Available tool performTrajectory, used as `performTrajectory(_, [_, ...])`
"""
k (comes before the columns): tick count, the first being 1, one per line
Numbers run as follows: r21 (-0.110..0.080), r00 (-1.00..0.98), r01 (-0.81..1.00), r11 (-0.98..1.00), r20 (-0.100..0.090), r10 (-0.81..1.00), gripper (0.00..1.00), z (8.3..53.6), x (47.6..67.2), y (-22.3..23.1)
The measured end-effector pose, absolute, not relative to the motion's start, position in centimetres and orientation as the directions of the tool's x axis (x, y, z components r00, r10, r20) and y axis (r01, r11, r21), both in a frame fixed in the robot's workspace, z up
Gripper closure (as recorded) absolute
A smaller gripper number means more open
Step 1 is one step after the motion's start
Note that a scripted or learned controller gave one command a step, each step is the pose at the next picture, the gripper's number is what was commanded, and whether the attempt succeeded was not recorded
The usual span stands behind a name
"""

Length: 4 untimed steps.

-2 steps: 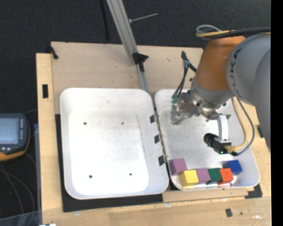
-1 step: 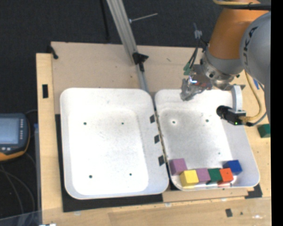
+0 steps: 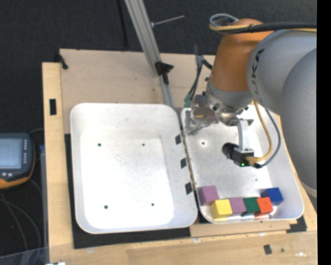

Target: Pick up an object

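Arm's in from the right, wrist w/ the orange band hanging over the right-hand bin point(image 3: 276, 164). The gripper point(image 3: 196, 120) sits at that bin's far left corner, right by the divider where the two bins meet. It's a cluttered bit of metal from this angle, so I can't tell how it's set; nothing visible in its grasp.

The pickable stuff is all blocks, bunched along the near edge of the same bin: a purple block point(image 3: 208, 194) closest to the divider, then a yellow block point(image 3: 222, 208), another purple one point(image 3: 237, 205) beside it, a green block point(image 3: 250, 206), an orange block point(image 3: 263, 205) and a blue block point(image 3: 272, 195) at the right end. They're touching or nearly so, in a rough row running left-right.

So the key relation: blocks lie toward the near side of the bin from the gripper, well apart from it, w/ bare bin floor between. The first purple block looks like the shortest reach, almost straight toward the viewer along the divider. Being at the row's end, it's prob. the freest to grab. Left bin point(image 3: 127, 164) has no blocks in it.
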State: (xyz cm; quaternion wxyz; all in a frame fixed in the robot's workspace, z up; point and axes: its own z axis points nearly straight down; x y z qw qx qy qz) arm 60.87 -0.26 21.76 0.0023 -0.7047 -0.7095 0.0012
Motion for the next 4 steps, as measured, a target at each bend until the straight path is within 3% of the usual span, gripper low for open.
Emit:
performTrajectory(1, [0.002,-0.002,1.0,0.002,0.0,1.0,1.0,23.1,61.1,-0.7])
performTrajectory(2, [-0.004,-0.008,1.0,0.008,0.001,1.0,1.0,19.4,60.3,5.7])
performTrajectory(4, [0.002,-0.005,1.0,0.005,0.001,1.0,1.0,21.3,60.3,9.9])
